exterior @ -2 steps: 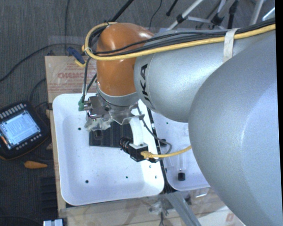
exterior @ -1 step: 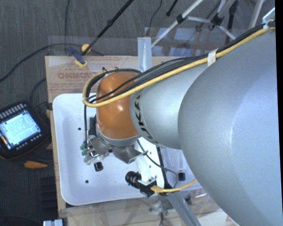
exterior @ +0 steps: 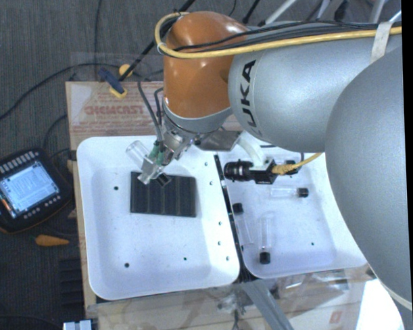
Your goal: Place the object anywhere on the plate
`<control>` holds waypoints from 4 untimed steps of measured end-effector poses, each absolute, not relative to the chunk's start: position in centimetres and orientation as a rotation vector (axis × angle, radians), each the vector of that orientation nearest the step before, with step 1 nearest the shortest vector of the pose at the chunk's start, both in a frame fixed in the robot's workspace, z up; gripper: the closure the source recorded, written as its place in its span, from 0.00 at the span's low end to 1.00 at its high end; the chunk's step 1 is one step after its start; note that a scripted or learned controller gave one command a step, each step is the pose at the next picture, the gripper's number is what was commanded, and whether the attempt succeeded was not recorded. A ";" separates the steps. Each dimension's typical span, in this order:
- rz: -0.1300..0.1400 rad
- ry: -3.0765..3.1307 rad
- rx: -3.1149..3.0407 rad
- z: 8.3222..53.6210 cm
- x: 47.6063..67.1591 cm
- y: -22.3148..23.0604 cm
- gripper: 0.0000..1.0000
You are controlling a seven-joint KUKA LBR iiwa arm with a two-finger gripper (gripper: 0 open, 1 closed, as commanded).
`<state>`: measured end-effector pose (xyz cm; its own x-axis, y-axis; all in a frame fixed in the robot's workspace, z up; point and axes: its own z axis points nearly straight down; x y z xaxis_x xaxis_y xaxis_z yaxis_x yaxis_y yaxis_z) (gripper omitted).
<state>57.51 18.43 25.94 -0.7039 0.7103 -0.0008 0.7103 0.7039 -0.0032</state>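
Clear plastic tube [exterior: 140, 156] sits between my gripper [exterior: 150, 171] fingers, gripper clamped on it, just above upper left corner of dark ribbed plate [exterior: 163, 196] in left bin [exterior: 102, 266]. Tube looks light, stiff, slick; likely to slip or roll on plate ribs, so mid-body hold suits best. Transparent walls make tube outline hard to read; fingertips partly blurred against it. Right bin [exterior: 318, 255] holds more tubes [exterior: 265, 239] and black-capped vial [exterior: 288, 191]. My arm's bulk hides right bin's far corner.
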 end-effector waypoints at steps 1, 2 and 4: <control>0.002 -2.948 -1.085 35.4 51.6 22.2 1.00; 0.003 -3.033 -0.829 43.4 54.7 21.0 1.00; 0.003 -3.086 -0.600 43.4 48.5 23.0 0.00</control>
